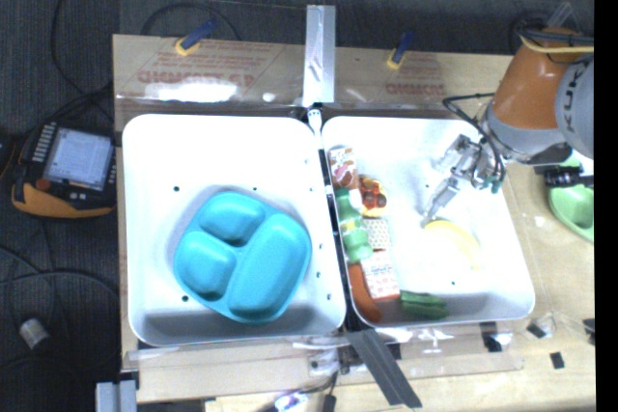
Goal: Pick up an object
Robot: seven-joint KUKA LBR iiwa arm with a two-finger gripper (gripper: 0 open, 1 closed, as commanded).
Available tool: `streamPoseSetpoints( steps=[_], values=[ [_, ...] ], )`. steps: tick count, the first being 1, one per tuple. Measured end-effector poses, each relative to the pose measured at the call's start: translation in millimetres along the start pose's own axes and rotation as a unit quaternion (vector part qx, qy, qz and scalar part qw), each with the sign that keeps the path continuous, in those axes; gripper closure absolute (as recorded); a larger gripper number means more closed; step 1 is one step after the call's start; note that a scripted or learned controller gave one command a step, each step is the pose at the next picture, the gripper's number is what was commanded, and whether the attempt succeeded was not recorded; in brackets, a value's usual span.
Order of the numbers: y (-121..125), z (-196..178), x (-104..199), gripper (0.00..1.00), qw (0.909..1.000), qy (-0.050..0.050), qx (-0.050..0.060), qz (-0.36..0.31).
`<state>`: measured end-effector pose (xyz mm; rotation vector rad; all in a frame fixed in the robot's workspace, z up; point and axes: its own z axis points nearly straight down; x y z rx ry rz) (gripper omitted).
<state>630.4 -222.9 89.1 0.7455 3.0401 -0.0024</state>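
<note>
over the right bin (502, 236) my tool (436, 204) hangs with its tips pointing down and to the left, just above a pale yellow lemon-like piece (454, 236) lying on the bin floor. how far apart the tips stand i cannot tell at this slant, and i see nothing caught between them, so i count the tool as carrying nothing for now.

my worry is the approach. the yellow piece looks rounded and smooth, and if i come down off its middle it may squirt sideways across the slick white floor instead of seating. it also lies close to the bin's near-right corner, so a push could pin it against the wall, where my tips would foul on the rim.

the other candidates sit in a tight row along the divider: small packets and a red-and-white box (379, 277), with a dark green piece (422, 305) at the front. going for those risks pinching two at once or scraping the divider.

the left bin (145, 159) carries a blue sectioned tray (243, 254), likely too broad for me to span.

hard to read: the packets overlap, so i cannot separate them one from another, and the yellow piece's pale colour blurs into the white floor, leaving its outline uncertain. the counter (290, 68) beyond bears taped plastic sheeting.
</note>
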Motion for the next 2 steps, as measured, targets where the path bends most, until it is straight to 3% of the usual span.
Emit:
streamPoseSetpoints(
  steps=[1,2],
  values=[
    [-15,-134,29,0.0,0.9903,0.003,-0.001,-0.139],
    [-25,-7,48,0.0,0.9561,0.004,-0.001,-0.293]
  ],
)
